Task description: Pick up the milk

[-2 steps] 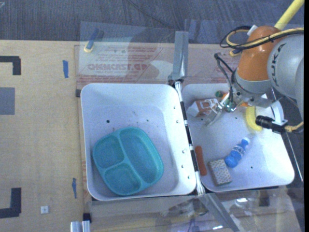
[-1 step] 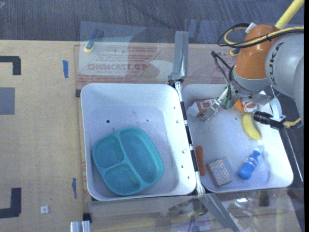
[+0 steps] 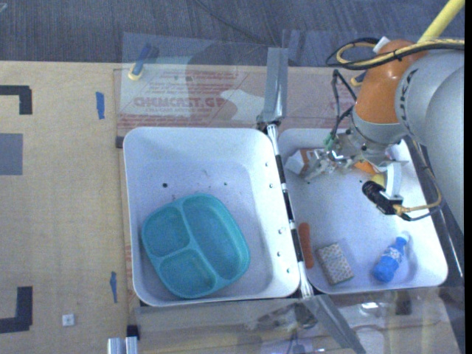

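Two bins were set side by side on the worktop [image 3: 59, 220]. The jaws were placed in the right bin [image 3: 431, 268], near its far-left corner. Nearer the camera than the jaws, a bottle [image 3: 390, 259], a small pouch [image 3: 335, 262] and a stick [image 3: 305, 244] were laid. A divided tray [image 3: 195, 245] was lodged in the left bin [image 3: 192, 153], left of the jaws.

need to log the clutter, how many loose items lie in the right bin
3 in the right bin: orange stick by its left wall, patterned pouch near front, blue bottle front right. The arm may hide more.

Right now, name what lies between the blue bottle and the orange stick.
In the camera view, a small patterned box lies between the blue bottle and orange stick.
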{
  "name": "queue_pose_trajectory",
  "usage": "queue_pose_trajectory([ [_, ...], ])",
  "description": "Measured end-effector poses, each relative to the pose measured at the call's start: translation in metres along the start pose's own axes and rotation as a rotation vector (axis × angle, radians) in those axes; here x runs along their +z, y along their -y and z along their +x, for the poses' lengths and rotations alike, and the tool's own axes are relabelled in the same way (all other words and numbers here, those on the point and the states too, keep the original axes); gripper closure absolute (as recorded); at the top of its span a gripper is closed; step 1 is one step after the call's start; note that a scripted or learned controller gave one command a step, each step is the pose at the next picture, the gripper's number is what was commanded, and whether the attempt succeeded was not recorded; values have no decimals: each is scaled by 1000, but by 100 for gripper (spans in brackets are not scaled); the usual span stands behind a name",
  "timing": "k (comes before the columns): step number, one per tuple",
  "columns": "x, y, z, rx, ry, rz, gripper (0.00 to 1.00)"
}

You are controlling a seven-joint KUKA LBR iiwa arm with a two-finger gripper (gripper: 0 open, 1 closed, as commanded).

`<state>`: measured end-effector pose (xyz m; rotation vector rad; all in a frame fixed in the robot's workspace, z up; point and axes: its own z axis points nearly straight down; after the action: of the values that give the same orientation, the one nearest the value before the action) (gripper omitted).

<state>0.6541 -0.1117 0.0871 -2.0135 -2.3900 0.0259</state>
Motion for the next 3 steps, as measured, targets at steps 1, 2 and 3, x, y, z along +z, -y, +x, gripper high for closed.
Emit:
queue_pose_trajectory([
  [1,0,-10,-12,-287,-2,-11,0],
  [2,-6,-9,-13,-286,-1,-4,100],
  [3,-49,16,35,-395,5,-19,100],
])
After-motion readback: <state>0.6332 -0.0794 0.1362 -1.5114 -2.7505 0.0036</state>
